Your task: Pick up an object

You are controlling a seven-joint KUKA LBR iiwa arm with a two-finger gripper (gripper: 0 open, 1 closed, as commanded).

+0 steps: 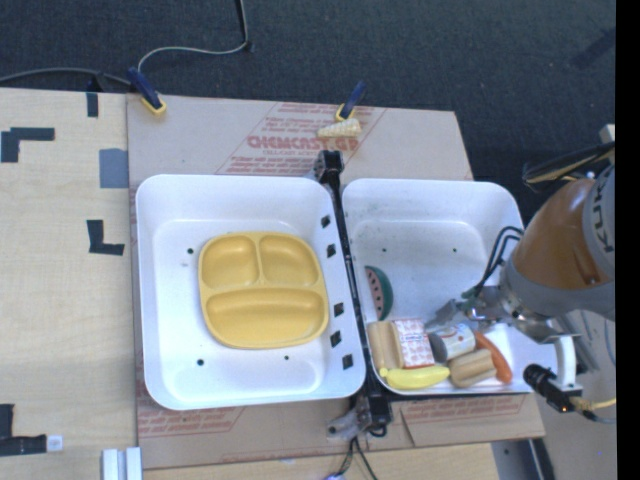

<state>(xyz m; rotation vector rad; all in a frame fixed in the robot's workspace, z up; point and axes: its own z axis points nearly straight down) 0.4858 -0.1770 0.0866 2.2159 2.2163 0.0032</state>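
Observation:
In the right white bin (430, 208), a cluster of toy foods lies along the front wall. It holds a watermelon slice (379, 290), a tan bun (382, 344), a red and white box (411, 342), a yellow banana (415, 377), a small can (457, 342), a brown roll (471, 368) and an orange carrot (494, 357). My gripper (452, 317) reaches in from the right and hovers low just behind the can, close to it or touching it. Nothing visibly sits in it.
The left white bin (165, 268) holds a yellow divided plate (263, 290). The grey arm with its orange band (560, 248) covers the right bin's right wall. Clips (340, 128) and cables lie on the cardboard behind the bins.

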